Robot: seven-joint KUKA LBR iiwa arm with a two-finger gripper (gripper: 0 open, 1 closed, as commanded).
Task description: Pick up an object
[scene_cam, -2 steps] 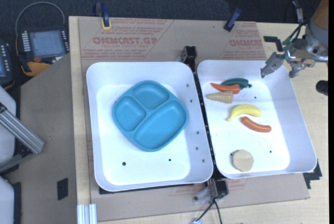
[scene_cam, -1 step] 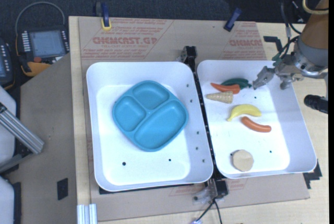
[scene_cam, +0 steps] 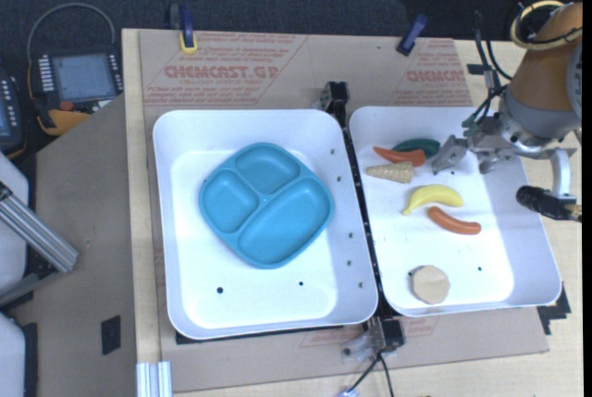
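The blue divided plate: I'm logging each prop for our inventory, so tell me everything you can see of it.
The blue divided plate looks like smooth, slightly glossy light-blue plastic, a rounded square with three compartments, two smaller ones and one larger. It lies flat, right side up and turned at an angle, near the middle of the left white bin. It rests on the bin's floor.

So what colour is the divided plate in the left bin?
Light blue. The divided plate shows best in the camera view, lying in the left bin.
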